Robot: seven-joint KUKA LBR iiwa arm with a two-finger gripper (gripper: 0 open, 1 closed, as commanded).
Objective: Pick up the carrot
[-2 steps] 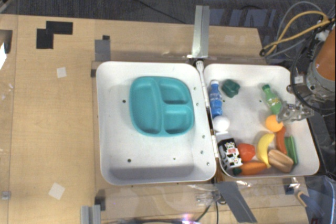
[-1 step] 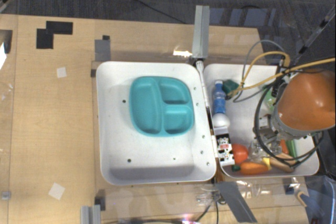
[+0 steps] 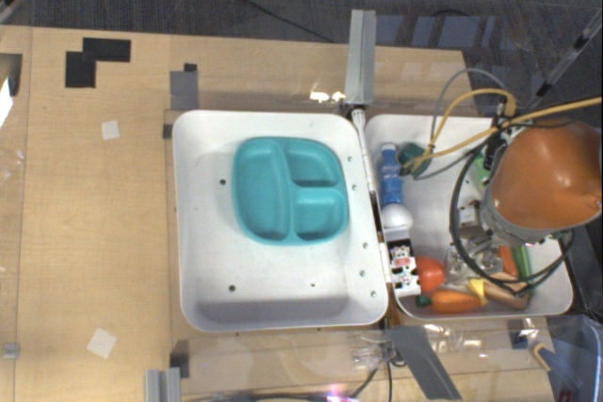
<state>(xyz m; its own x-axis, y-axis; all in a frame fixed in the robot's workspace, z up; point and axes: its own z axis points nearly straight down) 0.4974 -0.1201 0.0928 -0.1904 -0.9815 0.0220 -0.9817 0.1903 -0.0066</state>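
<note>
- The arm (image 3: 542,179) reaches in from 3 o'clock and hangs over the right bin (image 3: 424,202); its orange band hides much of that bin's 3 o'clock half.
- The gripper (image 3: 476,261) sits low in the bin beneath the band, among loose items at the 5 o'clock corner. The jaw state cannot be told: the wrist body and cables mask the tips.
- The carrot (image 3: 455,302) lies flat along the bin's 6 o'clock wall, just beside a small red round item (image 3: 431,276) at its 10 o'clock. It appears clear of the gripper, so I judge it is not yet grasped.
- A blue bottle (image 3: 389,176) with a white cap lies against the dividing wall at the bin's 9 o'clock, probably rolled there.
- Yellow and green pieces near the gripper are too cluttered to name.
- The left bin (image 3: 203,202) carries a teal divided tray (image 3: 287,190) near its centre, well apart from the work.
- The bench (image 3: 85,231) surface under the bins is plain wood.
</note>
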